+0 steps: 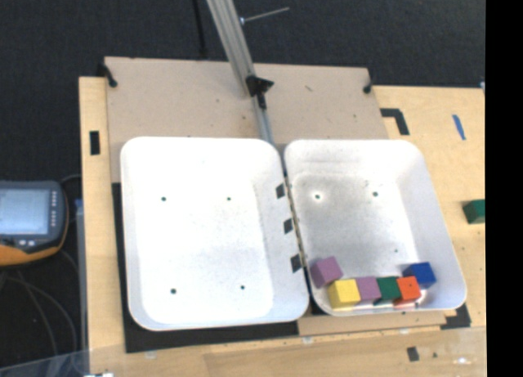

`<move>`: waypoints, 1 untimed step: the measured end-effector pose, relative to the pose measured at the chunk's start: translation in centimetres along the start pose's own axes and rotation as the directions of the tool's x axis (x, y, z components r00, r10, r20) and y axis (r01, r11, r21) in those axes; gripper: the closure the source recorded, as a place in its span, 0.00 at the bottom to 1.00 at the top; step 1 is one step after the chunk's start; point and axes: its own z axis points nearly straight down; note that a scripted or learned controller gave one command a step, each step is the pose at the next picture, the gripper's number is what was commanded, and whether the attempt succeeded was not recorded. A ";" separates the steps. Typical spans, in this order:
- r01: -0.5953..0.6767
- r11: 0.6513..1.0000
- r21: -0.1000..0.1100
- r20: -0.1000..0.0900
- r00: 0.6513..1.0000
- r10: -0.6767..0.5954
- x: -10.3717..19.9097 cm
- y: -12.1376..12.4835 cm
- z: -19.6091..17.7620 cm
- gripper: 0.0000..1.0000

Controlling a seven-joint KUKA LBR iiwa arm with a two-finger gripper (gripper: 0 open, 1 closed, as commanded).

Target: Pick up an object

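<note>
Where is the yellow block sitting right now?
The yellow block lies in the right bin, against its near edge towards the left corner, just below one purple block and left of another.

Coloured blocks (374, 285) along right bin's (425, 179) near edge

Coloured blocks (372, 285) (purple, yellow, green, orange, blue) cluster along the right bin's (359, 163) near edge.

green object (475, 211) was cut off at the view's right side | handheld screen unit (30, 217) was cut by the left edge | white piece (404, 303) below the orange block (408, 289) was too hidden to identify
</note>
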 end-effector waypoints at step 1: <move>-0.001 1.000 0.005 -0.005 1.000 0.001 3.8 -0.3 1.2 1.00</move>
